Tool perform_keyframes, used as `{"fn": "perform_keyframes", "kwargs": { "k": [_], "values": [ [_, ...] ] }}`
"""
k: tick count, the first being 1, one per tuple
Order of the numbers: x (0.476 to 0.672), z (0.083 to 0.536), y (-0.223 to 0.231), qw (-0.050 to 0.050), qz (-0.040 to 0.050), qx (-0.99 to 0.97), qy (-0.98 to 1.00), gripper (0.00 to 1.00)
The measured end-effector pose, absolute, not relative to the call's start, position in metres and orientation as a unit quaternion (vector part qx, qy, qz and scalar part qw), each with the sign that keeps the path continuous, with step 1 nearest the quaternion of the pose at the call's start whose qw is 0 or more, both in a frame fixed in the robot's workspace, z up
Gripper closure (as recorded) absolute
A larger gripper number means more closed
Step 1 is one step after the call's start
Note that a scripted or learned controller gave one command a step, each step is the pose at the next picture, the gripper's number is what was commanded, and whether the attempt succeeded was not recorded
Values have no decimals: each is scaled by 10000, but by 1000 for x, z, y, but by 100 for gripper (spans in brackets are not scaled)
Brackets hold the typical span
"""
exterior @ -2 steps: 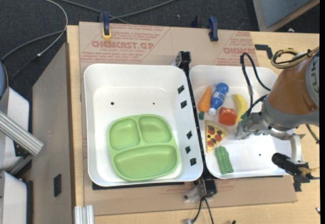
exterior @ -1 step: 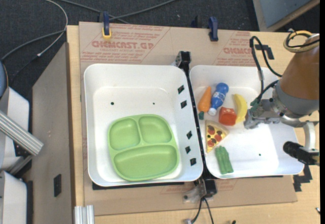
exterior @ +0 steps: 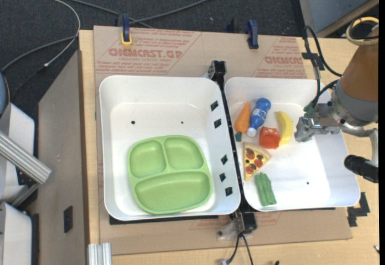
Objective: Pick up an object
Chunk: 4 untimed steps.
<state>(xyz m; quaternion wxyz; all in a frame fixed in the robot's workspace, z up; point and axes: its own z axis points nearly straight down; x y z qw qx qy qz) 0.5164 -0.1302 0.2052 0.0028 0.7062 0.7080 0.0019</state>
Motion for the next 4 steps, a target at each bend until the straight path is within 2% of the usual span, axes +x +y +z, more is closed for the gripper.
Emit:
{"fn": "perform_keyframes", "kwargs": {
  "k": [1, 3, 4],
  "values": [
    [523, 268, -127, 36, 24, 7061, 7081, 100],
    [569, 253, -21, 6, 10, 7050, 7092, 100],
    [573, 242, 41, -19, 1, 7045, 7097, 100]
  ]
}}
